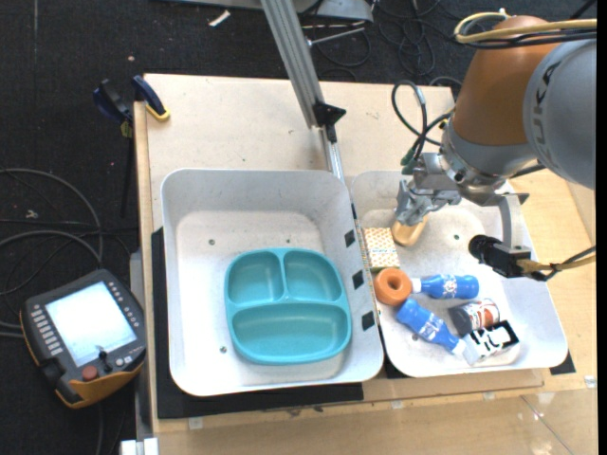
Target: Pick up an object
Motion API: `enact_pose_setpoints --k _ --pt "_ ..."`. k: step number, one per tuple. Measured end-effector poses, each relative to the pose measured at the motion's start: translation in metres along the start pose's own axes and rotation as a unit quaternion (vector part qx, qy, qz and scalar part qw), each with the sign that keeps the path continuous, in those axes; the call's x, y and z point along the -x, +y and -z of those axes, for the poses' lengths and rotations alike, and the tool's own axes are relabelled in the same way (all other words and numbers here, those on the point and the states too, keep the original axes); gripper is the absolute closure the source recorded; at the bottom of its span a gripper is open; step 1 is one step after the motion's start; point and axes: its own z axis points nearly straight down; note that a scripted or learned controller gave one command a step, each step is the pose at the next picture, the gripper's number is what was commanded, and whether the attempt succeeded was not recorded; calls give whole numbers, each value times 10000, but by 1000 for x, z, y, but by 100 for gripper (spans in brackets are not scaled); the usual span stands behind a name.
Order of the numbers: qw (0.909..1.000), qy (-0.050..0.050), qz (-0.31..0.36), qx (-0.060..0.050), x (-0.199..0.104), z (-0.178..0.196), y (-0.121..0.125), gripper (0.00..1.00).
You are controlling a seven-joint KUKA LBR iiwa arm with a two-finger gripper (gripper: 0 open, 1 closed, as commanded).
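Nearest the camera, along the front edge of the right bin (545,335), lie a black-and-white packet (488,335), a blue bottle (424,322) and a second blue bottle with a white cap (448,286), with an orange ring (392,285) just beside them toward the bin's left wall. The left bin (185,202) carries a teal divided tray (285,304) near its front. Further back in the right bin, a checkered card (379,246) rests against the left wall, and just beside it a tan block (410,230) sits between the fingers of the gripper (414,218), which are closed on it, low over the bin floor. The pick looks to be at the grasp stage; the next move calls for a straight lift, slow enough that the block does not slip. The bins stand on a pale wooden bench (237,121), over a dark floor strewn with cables, with a control pendant (81,335) at the left.
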Motion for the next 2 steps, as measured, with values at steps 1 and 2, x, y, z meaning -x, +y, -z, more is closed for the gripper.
enact_pose_setpoints --k 1,2 --pt "10000 -1 5 16 -60 6 -2 100" --pt "10000 1 1 0 -116 -8 -12 100"
